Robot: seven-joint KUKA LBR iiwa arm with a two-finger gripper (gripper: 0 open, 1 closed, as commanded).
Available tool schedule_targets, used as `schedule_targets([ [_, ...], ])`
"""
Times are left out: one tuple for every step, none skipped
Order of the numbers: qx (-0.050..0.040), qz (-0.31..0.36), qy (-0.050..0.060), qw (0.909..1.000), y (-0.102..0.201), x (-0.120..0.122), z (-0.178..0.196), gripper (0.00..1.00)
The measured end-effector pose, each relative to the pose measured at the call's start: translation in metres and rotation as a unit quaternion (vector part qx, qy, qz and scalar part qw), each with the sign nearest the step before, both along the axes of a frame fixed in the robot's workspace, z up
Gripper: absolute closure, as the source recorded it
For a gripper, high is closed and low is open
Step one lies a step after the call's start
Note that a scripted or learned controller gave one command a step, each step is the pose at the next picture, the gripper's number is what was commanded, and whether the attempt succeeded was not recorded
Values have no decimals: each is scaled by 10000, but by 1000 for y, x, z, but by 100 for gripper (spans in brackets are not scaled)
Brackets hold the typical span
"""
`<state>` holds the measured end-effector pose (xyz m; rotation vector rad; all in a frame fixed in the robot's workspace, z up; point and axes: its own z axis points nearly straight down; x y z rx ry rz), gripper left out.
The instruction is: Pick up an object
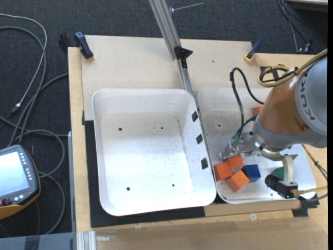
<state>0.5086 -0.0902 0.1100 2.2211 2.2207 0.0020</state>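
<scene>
Gripper [233,151] low in right white bin [218,113], over near-left corner; grip state cannot tell. Just beside it: red-orange cube [223,171], orange cube [239,180] turned corner-on, blue cube [252,172], clustered and touching. No long axis evident on cubes. "KUKA" lettering partly legible on grey arm [312,105]. Left white bin [145,150] alongside on tabletop [130,61].

The arm [296,108] enters from the right, its grey link uppermost and the orange band beneath it, angled down and to the left. The wrist is bent low — the gripper [232,151] sits at its lower-left end, near the bottom of the reach. Black cables loop off the wrist's upper side.
</scene>
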Motion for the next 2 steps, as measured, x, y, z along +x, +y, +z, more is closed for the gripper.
schedule_targets([
  [-3,37,-64,10000,39,97,95,100],
  [17,50,-14,10000,117,145,90,100],
])
